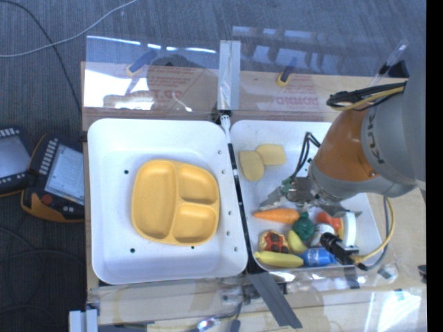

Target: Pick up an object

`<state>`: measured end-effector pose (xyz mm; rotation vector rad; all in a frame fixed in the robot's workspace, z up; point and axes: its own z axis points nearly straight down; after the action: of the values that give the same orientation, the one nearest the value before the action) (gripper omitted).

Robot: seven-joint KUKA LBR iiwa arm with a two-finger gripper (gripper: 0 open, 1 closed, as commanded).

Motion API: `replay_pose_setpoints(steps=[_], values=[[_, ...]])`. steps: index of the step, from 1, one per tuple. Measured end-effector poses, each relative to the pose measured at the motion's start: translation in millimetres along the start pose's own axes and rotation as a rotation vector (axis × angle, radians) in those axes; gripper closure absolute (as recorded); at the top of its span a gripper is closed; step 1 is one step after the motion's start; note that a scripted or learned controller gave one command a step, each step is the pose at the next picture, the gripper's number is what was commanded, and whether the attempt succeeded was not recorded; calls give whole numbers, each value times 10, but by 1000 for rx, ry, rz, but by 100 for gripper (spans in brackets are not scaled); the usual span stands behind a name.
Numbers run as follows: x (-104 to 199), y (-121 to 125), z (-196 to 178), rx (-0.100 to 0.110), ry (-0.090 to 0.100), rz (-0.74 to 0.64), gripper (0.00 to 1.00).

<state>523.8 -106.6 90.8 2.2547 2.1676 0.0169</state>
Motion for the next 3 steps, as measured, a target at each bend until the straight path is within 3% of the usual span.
replay_pose_setpoints(steps=[1,2,3], values=[[-133,347,-847,20,2,-61,0],[-119,-188,8,7,3,-77,0],[-107,-159,-87,0,5,-78,100]])
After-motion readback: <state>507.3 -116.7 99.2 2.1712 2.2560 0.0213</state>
